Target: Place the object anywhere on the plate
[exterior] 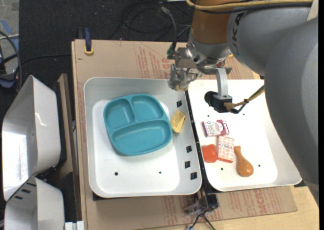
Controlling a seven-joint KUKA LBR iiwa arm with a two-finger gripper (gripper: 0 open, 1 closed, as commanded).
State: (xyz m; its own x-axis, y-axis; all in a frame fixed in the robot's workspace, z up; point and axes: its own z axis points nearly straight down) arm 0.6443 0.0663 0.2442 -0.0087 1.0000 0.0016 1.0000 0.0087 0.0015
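A blue divided plate (137, 124) lies in the left white bin (101, 173). A pale yellow wedge-shaped object (177, 121) rests on the bin floor, touching the plate's right rim. My gripper (178, 81) hangs above the ridge between the two bins, up and to the right of the plate and a short way above the yellow object. Nothing shows between its fingers.
The right bin (263, 173) holds a pink-and-white packet (215, 127), a red piece (209, 153), a pink patterned packet (226, 149) and an orange-brown drumstick shape (243, 163). The arm's grey bulk covers the upper right. A cable (243, 101) trails over the right bin.
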